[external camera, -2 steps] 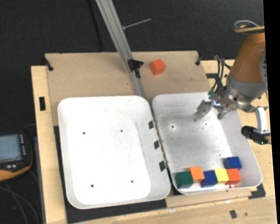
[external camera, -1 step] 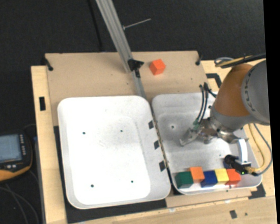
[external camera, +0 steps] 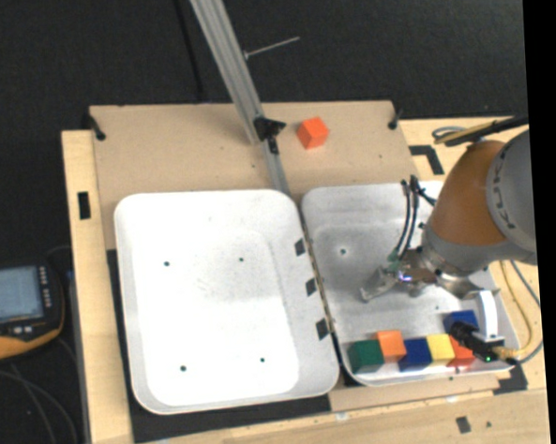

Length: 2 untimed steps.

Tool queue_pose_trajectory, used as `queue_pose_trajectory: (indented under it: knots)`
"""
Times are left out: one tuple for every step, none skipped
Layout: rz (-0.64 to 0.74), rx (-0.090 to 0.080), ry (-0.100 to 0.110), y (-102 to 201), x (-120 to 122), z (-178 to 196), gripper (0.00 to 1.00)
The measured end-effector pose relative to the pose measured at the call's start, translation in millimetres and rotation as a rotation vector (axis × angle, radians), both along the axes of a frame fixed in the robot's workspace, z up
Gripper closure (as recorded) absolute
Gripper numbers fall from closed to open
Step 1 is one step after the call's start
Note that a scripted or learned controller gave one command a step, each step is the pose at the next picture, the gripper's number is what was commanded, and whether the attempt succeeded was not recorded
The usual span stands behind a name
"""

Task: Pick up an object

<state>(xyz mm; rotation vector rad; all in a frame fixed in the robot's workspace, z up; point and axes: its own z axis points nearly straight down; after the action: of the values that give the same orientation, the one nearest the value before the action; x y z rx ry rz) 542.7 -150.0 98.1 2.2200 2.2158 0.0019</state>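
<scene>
Row of blocks along the right bin's near wall, green to red, just nearer the camera than the gripper. Fingers' state: cannot tell; nothing seen held.

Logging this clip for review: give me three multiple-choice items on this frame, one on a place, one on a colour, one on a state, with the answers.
1. Where does the row of coloured blocks lie?
A. near edge of the right bin
B. middle of the left bin
C. on the bare board behind the bins

2. What colour is the block at the row's left end?
A. yellow
B. green
C. blue

3. How does the end effector stand?
A. gripping the orange cube behind the bins
C. over the left bin
B. over the right bin, apart from the row

Answers: 1 A, the row sits along the right bin's near wall. 2 B, the green block ends it. 3 B, the end effector hangs over bare bin floor, short of the blocks.
</scene>
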Motion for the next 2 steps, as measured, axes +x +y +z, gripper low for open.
queue_pose_trajectory:
  knots:
    - [-0.002, 0.001, 0.004, 15, -32, 1, 0.00]
    - [-0.001, 0.000, 0.003, -18, -49, 14, 0.00]
